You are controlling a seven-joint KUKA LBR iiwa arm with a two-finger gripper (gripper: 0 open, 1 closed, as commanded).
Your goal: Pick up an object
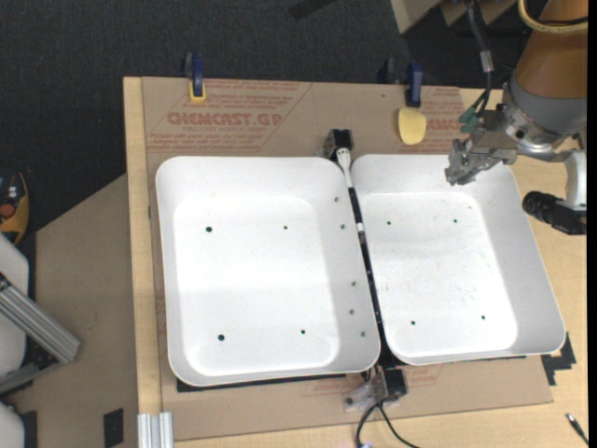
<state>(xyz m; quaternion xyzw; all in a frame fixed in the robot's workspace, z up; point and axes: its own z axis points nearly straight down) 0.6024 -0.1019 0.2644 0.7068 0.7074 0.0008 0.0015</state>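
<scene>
object: small pale yellow piece (411, 125), rounded at the top and flatter at the bottom, soft-looking
state: lying loose, nothing touching it
pose: flat on the brown board, longer side running away from the camera
place: on the bench behind the right bin (522, 250), just outside its far rim, near that bin's far left corner
neighbour: directly below a blue clamp (414, 84) at the board's far edge

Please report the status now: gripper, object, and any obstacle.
Gripper above the back rim of the right bin, nothing seen between its fingers. Yellow object on the board behind that bin, untouched. No obstacle between them.
</scene>
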